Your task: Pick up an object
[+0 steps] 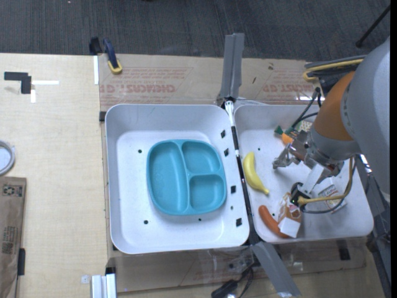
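You are looking at a robotics lab: two white bins [115, 166] clamped on a cardboard-covered tabletop [49, 135], tape markers [18, 79], cables, grey carpet [186, 11].

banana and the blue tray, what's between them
In the camera view, the two bins' adjoining white walls run between the banana and the blue tray, plus bare white floor of the left bin.
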Tool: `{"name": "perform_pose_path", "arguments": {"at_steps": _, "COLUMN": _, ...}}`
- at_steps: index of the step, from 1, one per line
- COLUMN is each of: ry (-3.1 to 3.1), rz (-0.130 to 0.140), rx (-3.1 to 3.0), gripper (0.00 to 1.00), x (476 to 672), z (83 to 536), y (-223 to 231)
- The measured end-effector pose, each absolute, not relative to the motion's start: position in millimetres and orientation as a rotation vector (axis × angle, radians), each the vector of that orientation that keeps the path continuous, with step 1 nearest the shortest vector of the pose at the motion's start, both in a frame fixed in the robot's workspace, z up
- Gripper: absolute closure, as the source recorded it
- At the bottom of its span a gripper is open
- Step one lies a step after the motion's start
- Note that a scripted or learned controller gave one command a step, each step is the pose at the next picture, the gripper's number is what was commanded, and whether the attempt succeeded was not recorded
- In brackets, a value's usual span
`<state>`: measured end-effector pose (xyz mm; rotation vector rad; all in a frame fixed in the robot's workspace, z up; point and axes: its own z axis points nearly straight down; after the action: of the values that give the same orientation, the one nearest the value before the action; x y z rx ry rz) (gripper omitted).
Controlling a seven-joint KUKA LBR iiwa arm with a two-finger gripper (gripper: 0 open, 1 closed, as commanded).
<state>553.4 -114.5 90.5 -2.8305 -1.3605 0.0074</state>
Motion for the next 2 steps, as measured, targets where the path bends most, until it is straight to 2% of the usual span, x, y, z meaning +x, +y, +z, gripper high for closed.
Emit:
{"name": "perform_pose_path", "arguments": {"at_steps": 1, "ry": -1.364, "rz": 0.014, "rx": -2.827, "gripper": 1.00, "x": 552.6, "z": 98.6, "y": -114.4}}
{"name": "perform_pose_path", "arguments": {"at_steps": 2, "ry": -1.364, "rz": 0.014, "rx": -2.827, "gripper": 0.00, "x": 552.6, "z": 98.4, "y": -114.3}}
